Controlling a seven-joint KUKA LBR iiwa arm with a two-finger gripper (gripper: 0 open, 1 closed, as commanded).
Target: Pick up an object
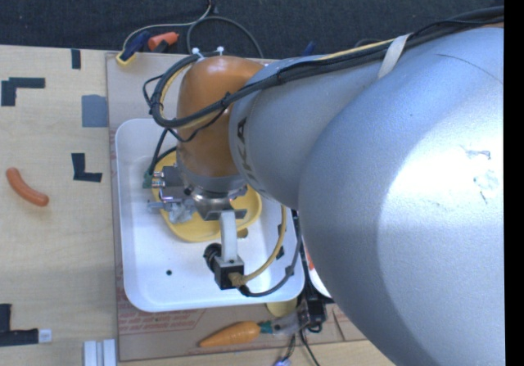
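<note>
My gripper (174, 202) hangs low inside the white bin (135, 241), straight over a yellow dish-like object (190, 228) that lies on the bin floor. The orange band and grey wrist cover most of that yellow object, so only its lower and right rims show. Whether the gripper touches it cannot be made out. A small green bit (151, 173) peeks out at the wrist's left side.
An orange sausage (27, 187) lies on the wooden bench at far left. A carrot (233, 333) rests below the bin's front edge, beside another yellow piece (281, 306). An orange and yellow clamp (147, 42) sits behind the bin. The arm's grey body hides the right side.
</note>
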